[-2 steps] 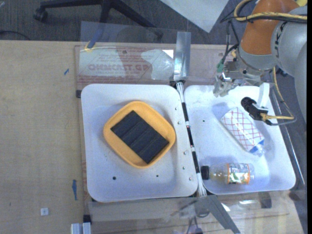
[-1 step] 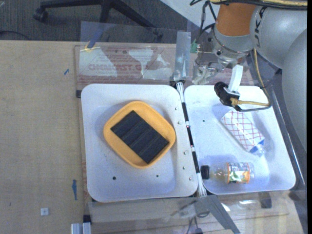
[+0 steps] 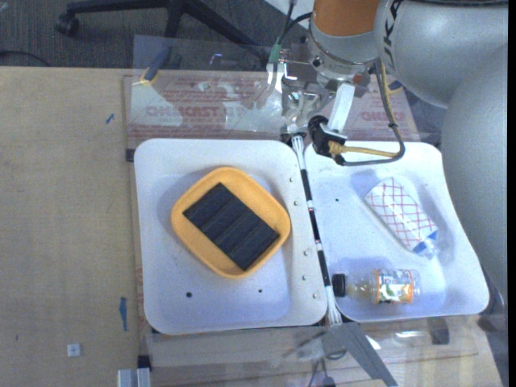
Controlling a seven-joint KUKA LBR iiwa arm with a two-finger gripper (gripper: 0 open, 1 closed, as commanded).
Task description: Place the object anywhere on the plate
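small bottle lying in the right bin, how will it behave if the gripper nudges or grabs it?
The bottle lies on its side near the right bin's front wall, so a nudge would probably roll it. Its round body looks smooth and may slip between fingers. It appears small and clear-walled, so likely light.

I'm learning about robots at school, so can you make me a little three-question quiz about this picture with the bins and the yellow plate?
1. True or false: the dark rectangular block lies on the yellow plate.
2. Which bin holds the small bottle lying on its side? A) the left bin B) the right bin
3. Fill in: the red-and-white patterned packet lies in the same bin as the ____.

Key:
1. True. The block rests on the middle of the plate, in the left bin.
2. B.
3. Bottle. The packet lies farther back in that bin, apart from the bottle. The arm hangs over the back edge of the bins.
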